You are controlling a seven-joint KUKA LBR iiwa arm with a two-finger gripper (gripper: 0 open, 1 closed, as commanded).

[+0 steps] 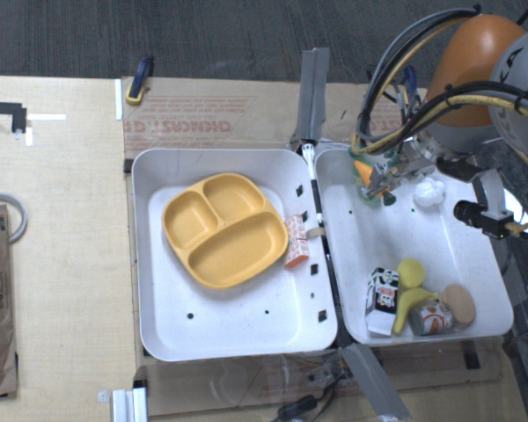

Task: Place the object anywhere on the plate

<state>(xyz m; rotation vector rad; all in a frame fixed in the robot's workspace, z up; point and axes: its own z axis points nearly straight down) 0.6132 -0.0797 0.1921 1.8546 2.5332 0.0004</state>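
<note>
A yellow plate (222, 229) with three compartments lies in the left bin (158, 323), up and left of the bin's middle. My gripper (383, 181) is down in the far left corner of the right bin (497, 323). It stands right beside a small orange and green object (362, 170) that sits against the bin's wall. Whether it touches that object I cannot tell. A small red and white packet (297, 241) lies in the left bin, touching the plate's right rim.
A white crumpled lump (429, 192) lies just right of the gripper. At the right bin's near edge are a black and white carton (384, 294), a yellow toy (407, 281), a can (430, 318) and a tan egg-shaped thing (459, 301). Cables loop above the wrist.
</note>
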